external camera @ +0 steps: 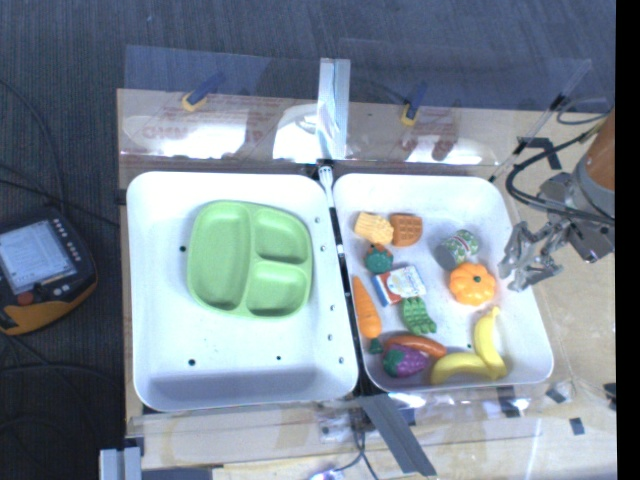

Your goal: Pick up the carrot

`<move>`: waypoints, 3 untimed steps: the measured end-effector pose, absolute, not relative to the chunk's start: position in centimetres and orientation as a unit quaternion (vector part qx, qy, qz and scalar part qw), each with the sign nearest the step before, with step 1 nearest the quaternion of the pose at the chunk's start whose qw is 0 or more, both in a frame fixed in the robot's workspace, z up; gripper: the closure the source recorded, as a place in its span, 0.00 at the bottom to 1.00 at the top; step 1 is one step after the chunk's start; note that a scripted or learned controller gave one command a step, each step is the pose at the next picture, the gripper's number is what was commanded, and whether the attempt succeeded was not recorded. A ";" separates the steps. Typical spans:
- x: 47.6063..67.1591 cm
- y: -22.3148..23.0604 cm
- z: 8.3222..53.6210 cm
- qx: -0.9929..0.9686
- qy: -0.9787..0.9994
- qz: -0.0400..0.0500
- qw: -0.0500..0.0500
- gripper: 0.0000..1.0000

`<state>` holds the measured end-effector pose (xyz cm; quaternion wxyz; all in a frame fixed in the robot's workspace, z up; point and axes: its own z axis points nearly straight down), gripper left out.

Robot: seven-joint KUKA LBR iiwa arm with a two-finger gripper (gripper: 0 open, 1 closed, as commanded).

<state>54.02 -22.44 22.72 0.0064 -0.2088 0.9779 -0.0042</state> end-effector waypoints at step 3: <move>60.0 -21.2 11.5 -0.144 0.989 -0.012 0.029 0.00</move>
